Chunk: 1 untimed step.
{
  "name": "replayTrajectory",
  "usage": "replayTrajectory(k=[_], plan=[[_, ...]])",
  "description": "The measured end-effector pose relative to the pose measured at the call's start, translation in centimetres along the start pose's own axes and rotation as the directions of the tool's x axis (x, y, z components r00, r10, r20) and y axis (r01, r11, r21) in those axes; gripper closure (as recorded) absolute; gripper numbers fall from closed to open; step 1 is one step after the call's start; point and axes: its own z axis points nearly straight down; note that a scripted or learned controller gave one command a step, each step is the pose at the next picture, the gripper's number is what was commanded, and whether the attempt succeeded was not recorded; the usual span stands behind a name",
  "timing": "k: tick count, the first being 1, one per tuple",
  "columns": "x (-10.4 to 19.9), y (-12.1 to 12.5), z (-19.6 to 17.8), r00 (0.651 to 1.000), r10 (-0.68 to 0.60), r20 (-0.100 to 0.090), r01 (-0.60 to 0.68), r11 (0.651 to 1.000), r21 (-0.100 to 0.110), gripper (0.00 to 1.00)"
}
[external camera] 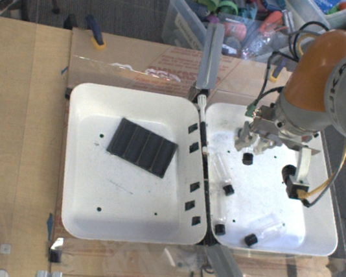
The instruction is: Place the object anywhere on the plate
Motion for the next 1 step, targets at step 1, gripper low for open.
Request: replayTrajectory(k=[1], plan=[[-0.43,1.77,-0.01,0.999,0.032,0.000,-0.032,0.999,0.000,1.00]])
